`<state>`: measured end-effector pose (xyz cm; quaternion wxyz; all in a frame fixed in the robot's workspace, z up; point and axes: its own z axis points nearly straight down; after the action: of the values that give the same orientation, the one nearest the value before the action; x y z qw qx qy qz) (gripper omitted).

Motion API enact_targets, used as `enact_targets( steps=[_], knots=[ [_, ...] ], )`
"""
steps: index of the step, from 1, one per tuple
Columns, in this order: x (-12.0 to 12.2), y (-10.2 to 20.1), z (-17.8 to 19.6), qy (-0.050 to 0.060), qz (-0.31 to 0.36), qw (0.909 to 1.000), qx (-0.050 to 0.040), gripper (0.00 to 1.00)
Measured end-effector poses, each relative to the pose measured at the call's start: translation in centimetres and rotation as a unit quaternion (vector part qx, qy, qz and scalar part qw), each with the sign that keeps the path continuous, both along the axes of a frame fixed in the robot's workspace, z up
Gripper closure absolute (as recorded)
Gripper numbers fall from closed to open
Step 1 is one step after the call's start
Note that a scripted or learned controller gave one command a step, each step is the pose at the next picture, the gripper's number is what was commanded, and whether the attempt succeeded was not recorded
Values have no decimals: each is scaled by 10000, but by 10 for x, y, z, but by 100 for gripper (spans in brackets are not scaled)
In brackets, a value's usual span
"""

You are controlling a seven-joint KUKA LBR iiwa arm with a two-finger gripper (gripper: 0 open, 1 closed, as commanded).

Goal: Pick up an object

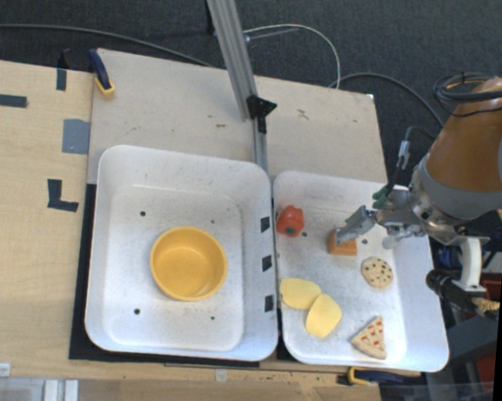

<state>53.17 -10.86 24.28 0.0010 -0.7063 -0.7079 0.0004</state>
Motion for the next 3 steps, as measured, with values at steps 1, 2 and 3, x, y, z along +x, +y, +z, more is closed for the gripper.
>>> enact_targets(
  steps=[1, 2, 3],
  knots=[
    [0, 0, 0, 0, 1, 10000, -2, 0],
    [-10, 5, -51, 26, -5, 10000, 1, 0],
    [-18, 12, -100, 29, -4, 10000, 4, 0]
  ],
)
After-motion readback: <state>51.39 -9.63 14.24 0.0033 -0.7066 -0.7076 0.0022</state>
